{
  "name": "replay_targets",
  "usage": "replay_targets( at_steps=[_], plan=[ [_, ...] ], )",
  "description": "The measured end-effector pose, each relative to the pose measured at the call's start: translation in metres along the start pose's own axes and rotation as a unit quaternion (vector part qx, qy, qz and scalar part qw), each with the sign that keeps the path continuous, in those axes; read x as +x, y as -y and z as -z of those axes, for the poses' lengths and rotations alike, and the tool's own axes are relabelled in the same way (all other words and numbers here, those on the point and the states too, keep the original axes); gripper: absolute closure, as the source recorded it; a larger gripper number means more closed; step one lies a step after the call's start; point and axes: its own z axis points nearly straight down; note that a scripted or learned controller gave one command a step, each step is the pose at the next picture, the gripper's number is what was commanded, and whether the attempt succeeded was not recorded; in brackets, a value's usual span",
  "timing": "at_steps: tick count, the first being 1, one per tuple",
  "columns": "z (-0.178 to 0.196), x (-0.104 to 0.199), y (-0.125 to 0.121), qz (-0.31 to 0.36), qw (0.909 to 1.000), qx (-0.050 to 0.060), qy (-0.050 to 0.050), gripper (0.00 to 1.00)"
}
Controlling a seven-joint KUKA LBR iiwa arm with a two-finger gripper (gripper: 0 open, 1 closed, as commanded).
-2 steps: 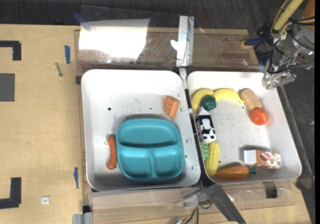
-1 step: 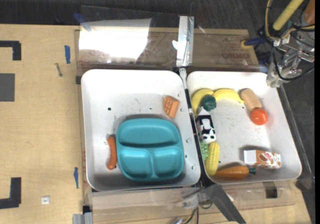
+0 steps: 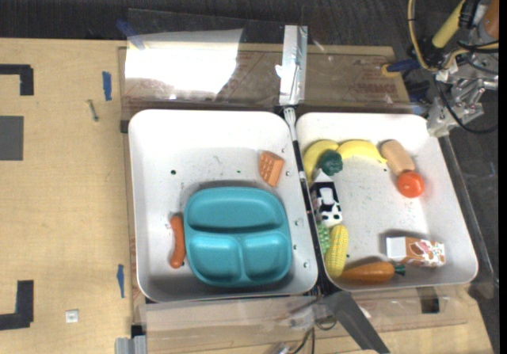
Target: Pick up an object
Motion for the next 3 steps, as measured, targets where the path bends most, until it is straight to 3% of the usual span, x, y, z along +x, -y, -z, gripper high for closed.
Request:
replay_targets(
  at_steps=[1,2,3],
  plan=[
    [0.007,0.000,0.000,0.174,0.9847,-0.001,0.001,1.00],
    [-0.012,-0.022,-0.011,0.336,0.9418,-0.005,0.003,1.00],
    [0.003,-0.006,-0.037,0.469,0.8834,-0.004,0.002,1.00]
  ],
)
